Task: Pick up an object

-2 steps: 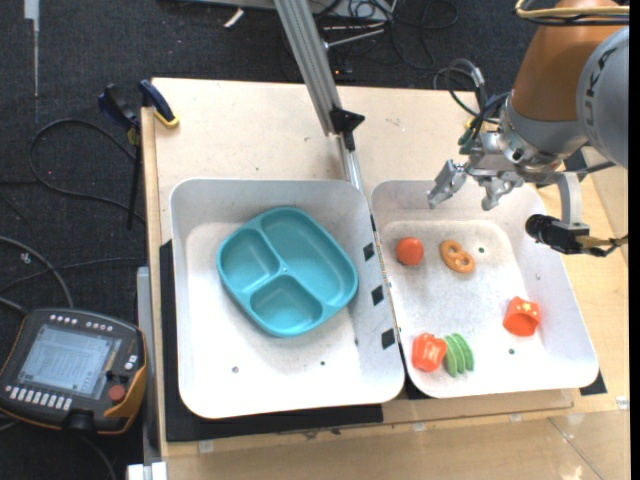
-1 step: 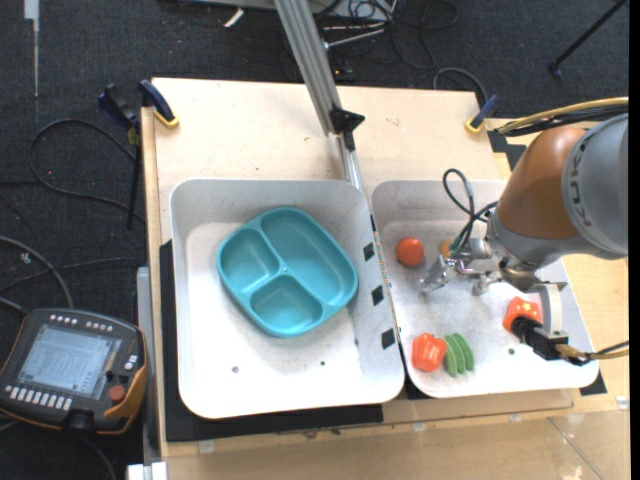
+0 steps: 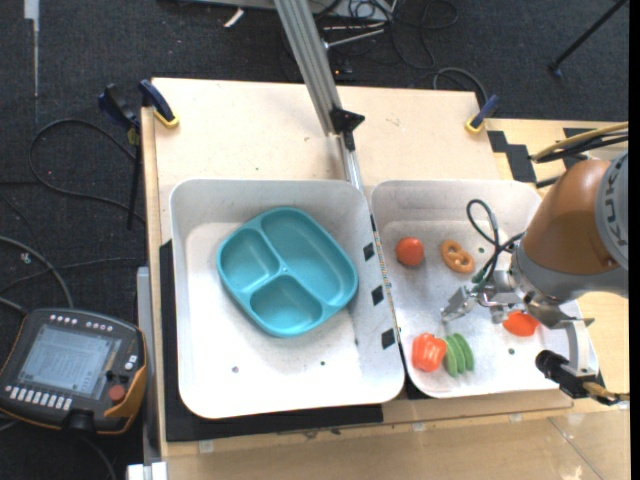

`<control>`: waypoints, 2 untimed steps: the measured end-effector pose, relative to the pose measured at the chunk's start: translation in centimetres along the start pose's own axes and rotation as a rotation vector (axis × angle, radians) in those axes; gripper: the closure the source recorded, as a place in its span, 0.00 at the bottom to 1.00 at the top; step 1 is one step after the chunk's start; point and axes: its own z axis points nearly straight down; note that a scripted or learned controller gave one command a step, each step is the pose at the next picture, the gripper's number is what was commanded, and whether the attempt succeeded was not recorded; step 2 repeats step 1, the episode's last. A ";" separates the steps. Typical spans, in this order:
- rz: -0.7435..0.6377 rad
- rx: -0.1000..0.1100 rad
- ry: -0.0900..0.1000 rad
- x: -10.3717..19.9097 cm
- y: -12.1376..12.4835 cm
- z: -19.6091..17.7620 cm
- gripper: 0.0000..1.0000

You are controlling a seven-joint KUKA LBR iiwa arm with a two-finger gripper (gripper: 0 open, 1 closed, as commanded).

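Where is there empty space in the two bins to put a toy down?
Left bin: bare floor around the blue tray, mostly along the near edge. Right bin: bare far strip above the tomato and pretzel. It is crowded near the gripper, pepper and green toy.

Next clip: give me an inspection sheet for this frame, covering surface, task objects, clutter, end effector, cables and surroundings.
Surface: wooden bench bearing a left bin and a right bin.
Job's things: in the right bin, a red ball, pretzel, orange pepper, green pod and a red piece partly under the arm.
Clutter: teal divided tray in the left bin.
Grippers: end effector low over the right bin, nothing seen held; finger state unclear.
Cables: black loop by the wrist; more on the floor.
Surroundings: teach pendant lower left, dark carpet.
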 end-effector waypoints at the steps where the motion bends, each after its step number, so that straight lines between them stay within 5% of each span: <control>1: -0.002 -0.001 0.000 0.1 0.2 0.0 0.00; 2: -0.002 -0.001 0.000 0.1 0.2 0.0 0.00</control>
